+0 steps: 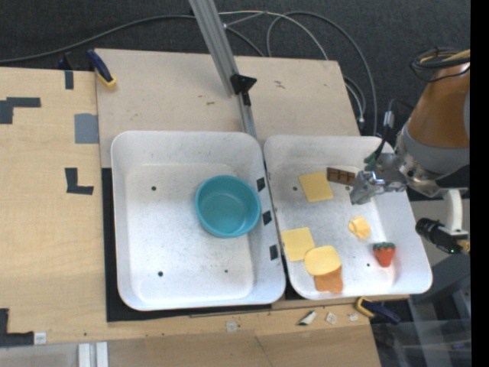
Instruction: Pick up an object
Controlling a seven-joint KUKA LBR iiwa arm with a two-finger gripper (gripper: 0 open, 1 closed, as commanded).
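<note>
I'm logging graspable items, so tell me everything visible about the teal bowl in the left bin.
The teal bowl is round, one plain colour and looks like smooth plastic, with a slightly thicker rim and a deep hollow that holds nothing. It stands upright on the floor of the left bin, right of that bin's middle and close to the wall shared with the right bin. Nothing else touches it; the gripper is away over the right bin.
</note>
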